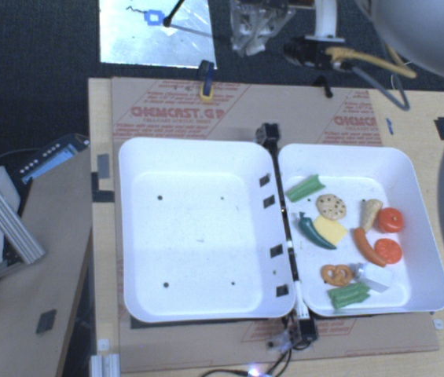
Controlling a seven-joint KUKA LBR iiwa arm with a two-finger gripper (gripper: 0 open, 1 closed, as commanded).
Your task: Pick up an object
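Left bin point(194, 230): shallow white moulded plastic, rounded corners, smooth floor with four small dark dots. It touches the right bin point(422, 210) along a black clipped seam in the middle. Both sit on a brown printed cardboard sheet point(229, 104) on the table point(49, 234).

All pickable objects are in the right bin, small plastic toy foods, loosely clustered:
- 2 green ridged pods: one point(305, 187) at upper left, one point(348, 295) at the bottom
- 1 dark green curved pepper point(313, 230), touching a pale yellow cheese block point(331, 229)
- 1 round speckled cookie point(331, 206)
- 1 brown pretzel point(336, 274), looped
- 1 beige tapered piece point(371, 211)
- 1 orange sausage-shaped piece point(365, 247)
- 2 red-orange tomatoes: point(390, 220) and point(387, 250), glossy, round
- 1 flat grey-white piece point(374, 280) beside the pretzel

Arm: smooth grey rounded housing at upper right. End effector point(250, 34) hangs at top centre, beyond the bins and over the dark floor, well apart from every object. Fingers are pale and blurred; can't tell how far apart they are. Nothing visibly between them.
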